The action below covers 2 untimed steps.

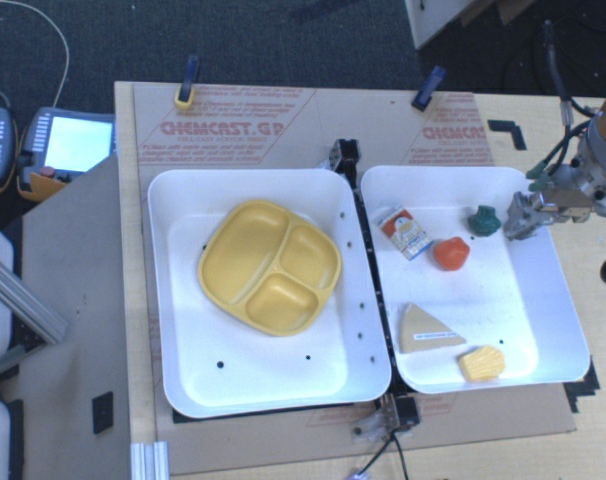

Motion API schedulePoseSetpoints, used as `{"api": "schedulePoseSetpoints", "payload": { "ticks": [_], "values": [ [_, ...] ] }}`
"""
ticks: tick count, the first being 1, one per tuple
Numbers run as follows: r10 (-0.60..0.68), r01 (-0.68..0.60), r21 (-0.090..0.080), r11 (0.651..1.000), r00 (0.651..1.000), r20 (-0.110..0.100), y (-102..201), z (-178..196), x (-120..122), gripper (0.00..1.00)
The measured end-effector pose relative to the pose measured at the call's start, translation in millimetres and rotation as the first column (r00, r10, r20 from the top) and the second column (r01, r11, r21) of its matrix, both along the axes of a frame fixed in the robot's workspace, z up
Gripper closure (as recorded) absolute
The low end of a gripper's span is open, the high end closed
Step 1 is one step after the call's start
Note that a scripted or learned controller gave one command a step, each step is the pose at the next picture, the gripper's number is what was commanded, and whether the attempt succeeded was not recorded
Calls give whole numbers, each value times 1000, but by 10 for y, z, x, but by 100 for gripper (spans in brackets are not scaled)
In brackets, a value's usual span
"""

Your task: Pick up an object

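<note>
Pincer (523,220): right bin's (553,298) far-right edge, grip state cannot be told
Green object (483,221): just left of pincer
Yellow tray (270,266): left bin (183,298)

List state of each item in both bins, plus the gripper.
Yellow tray: upright, flat in left bin, compartments bare.
Carton: lying on its side, right bin.
Red ball: resting loose beside carton.
Green piece: on bin floor, just left of gripper, not held.
Wedge: lying flat.
Yellow block: lying near front wall.
Gripper: at right bin's far right edge, holding nothing visible.
</note>
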State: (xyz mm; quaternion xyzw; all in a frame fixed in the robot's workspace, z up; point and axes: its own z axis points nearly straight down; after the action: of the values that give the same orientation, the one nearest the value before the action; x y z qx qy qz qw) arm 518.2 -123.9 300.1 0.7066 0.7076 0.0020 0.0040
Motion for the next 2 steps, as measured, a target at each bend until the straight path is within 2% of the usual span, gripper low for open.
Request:
{"api": "schedulePoseSetpoints", "payload": {
  "ticks": [2],
  "values": [
    [5, -5, 4, 1000, 1000, -9, 1048, -97, 183, 100]
  ]
}}
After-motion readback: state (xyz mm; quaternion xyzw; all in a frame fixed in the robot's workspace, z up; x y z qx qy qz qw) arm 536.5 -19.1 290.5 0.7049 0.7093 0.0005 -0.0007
